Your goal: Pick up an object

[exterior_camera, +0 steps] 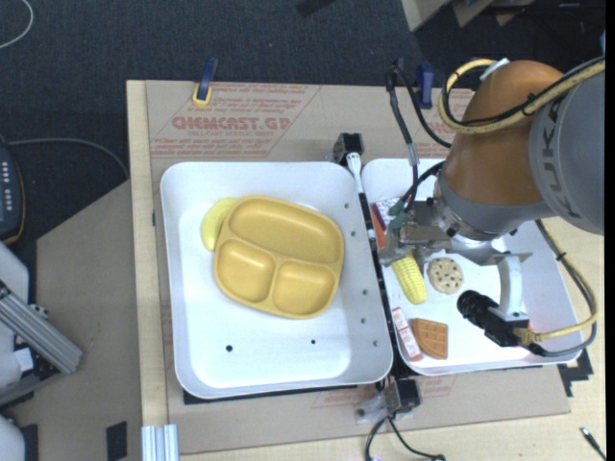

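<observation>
Arm over rt bin on cardboard-topped bench, dark floor; end effector grip unclear.

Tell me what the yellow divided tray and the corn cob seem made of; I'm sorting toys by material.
Divided tray: looks like moulded plastic, matte to satin yellow, with smooth rounded compartment walls and soft highlights. Corn cob: probably plastic toy food, slightly glossy yellow with rows of kernels; too small to be sure.

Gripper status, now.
Gripper: cannot be told; it sits low in the right bin just above the toy corn cob, with nothing seen held.
</observation>
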Motion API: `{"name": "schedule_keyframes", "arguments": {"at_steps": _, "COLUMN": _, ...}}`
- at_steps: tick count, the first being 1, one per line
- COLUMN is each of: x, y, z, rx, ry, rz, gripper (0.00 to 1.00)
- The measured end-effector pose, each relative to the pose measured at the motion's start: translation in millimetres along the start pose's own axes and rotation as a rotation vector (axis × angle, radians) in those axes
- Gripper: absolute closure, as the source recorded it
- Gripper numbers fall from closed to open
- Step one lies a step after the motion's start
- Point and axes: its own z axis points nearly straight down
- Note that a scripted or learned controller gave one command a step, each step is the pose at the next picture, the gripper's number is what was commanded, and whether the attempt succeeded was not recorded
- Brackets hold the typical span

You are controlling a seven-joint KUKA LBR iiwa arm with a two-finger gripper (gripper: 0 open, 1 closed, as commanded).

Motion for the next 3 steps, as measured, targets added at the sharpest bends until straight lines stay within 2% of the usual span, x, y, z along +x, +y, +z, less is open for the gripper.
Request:
{"name": "schedule_keyframes", "arguments": {"at_steps": 1, "x": 0.7, "y": 6.8, "z": 11.8, "rx": 0.004, "ry": 0.000, "rz": 0.001, "gripper": 1.00}}
{"name": "schedule_keyframes", "arguments": {"at_steps": 2, "x": -1.8, "y": 1.5, "z": -1.3, "rx": 0.000, "ry": 0.000, "rz": 0.001, "gripper": 1.00}}
{"name": "schedule_keyframes", "arguments": {"at_steps": 3, "x": -4.3, "y": 5.2, "z": 17.0, "rx": 0.005, "ry": 0.000, "rz": 0.003, "gripper": 1.00}}
